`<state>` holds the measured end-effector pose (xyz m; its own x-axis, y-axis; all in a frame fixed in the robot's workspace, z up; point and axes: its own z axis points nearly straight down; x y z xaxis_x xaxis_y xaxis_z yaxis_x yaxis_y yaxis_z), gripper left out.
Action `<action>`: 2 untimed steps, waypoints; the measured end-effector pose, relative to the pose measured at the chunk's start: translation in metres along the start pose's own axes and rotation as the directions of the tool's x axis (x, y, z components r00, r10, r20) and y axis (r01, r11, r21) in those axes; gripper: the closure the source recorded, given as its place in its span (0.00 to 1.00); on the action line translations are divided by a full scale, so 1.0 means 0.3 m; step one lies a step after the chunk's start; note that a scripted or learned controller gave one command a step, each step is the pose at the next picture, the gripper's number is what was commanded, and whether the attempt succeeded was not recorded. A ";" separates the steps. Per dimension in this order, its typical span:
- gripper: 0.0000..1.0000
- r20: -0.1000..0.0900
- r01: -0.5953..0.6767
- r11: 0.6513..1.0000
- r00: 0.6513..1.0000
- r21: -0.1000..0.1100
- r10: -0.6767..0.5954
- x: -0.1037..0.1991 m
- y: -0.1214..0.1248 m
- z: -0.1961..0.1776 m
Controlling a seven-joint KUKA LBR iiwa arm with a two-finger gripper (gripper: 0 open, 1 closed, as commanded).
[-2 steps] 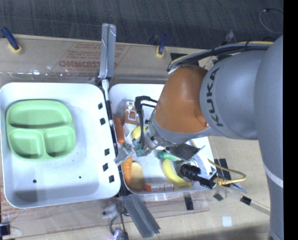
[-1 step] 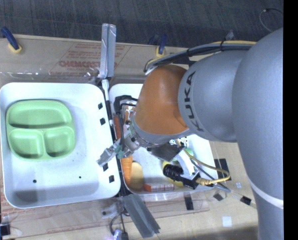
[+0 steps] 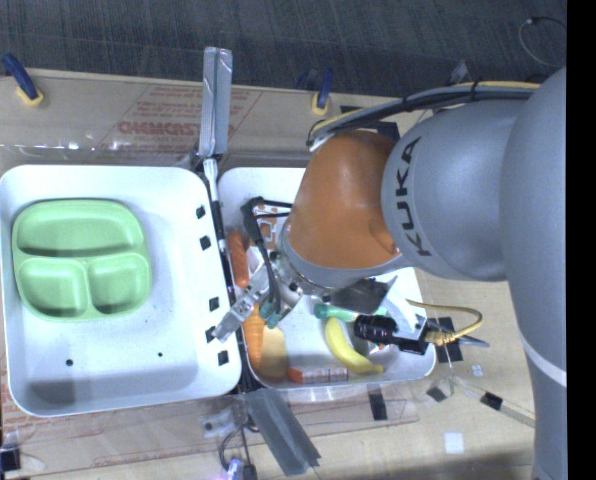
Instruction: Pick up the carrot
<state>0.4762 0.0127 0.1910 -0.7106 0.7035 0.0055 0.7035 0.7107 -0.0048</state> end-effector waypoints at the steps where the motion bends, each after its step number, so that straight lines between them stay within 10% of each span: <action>1: 0.00 0.002 0.018 1.000 1.000 -0.001 -0.018 0.058 0.057 0.000; 2: 1.00 0.003 0.020 1.000 1.000 -0.001 -0.020 0.054 0.058 -0.033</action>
<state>0.4770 0.0365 0.2010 -0.7244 0.6894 0.0031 0.6894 0.7244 -0.0036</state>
